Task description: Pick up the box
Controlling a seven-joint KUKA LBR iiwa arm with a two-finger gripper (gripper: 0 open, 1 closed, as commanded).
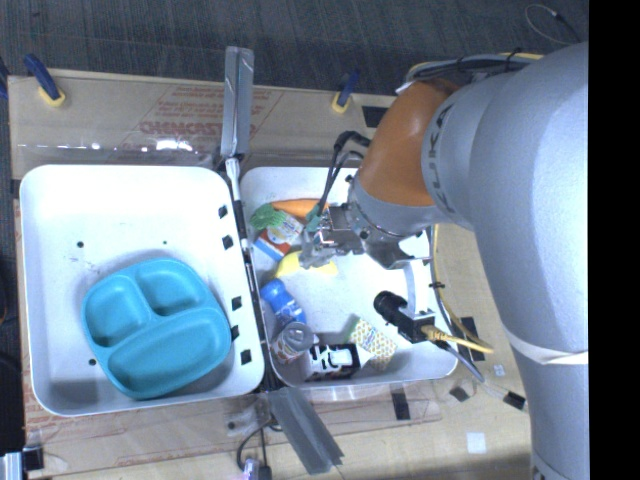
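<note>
Red print on the board
The brown board (190, 118) carries some lines of red print, just behind the left bin (40, 268), with one larger line among them, but the letters are too blurred to be read surely.

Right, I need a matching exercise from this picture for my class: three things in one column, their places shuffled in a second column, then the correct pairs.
Things
1. blue divided plastic plate
2. orange carrot-shaped toy
3. small patterned cardboard box

Places
A. right bin, towards the picture's top
B. right bin, towards the picture's bottom
C. left bin

Pairs: 1-C, 2-A, 3-B
</note>
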